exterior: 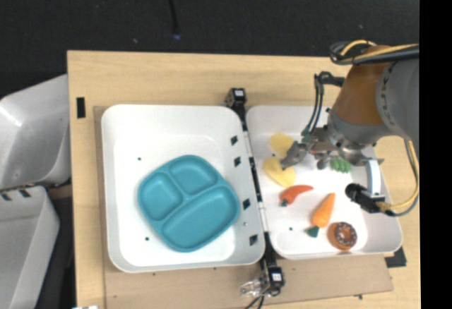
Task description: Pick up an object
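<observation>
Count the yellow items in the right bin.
2. One yellow piece sits near the bin's upper left; another yellow piece lies just below it. The arm may hide more.

Grey arm (367, 99) reaching leftward, gripper (293, 156) low

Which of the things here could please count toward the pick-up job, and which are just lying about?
For the job, all in the right bin:
tool
yellow pieces
red chili pepper
carrot
chocolate doughnut
green item, half hidden by the arm

Lying about:
left bin
blue divided plate in it
</observation>
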You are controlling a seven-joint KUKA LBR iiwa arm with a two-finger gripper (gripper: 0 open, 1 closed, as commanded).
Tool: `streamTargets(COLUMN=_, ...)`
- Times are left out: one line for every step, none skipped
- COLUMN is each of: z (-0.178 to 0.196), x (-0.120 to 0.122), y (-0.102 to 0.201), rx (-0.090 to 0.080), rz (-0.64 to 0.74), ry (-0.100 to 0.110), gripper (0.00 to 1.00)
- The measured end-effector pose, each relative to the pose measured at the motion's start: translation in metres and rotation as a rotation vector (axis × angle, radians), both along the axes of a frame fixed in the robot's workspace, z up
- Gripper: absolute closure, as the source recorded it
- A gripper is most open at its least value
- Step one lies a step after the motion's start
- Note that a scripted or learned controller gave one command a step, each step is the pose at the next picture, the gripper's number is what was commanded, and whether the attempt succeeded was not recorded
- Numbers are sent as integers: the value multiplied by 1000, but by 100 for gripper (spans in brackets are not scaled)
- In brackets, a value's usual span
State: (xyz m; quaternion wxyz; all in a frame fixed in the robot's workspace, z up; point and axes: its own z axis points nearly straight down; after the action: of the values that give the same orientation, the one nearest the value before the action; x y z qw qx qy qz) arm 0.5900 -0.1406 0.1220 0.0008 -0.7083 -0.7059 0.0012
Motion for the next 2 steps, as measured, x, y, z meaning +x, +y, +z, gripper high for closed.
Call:
streamTargets(z=14, x=1, y=-2, rx=0, rz=-6, ry=-4, gripper=100)
streamTargets(z=66, x=-8, y=-6, rx=-2, rz=-1, ry=-9, gripper=100)
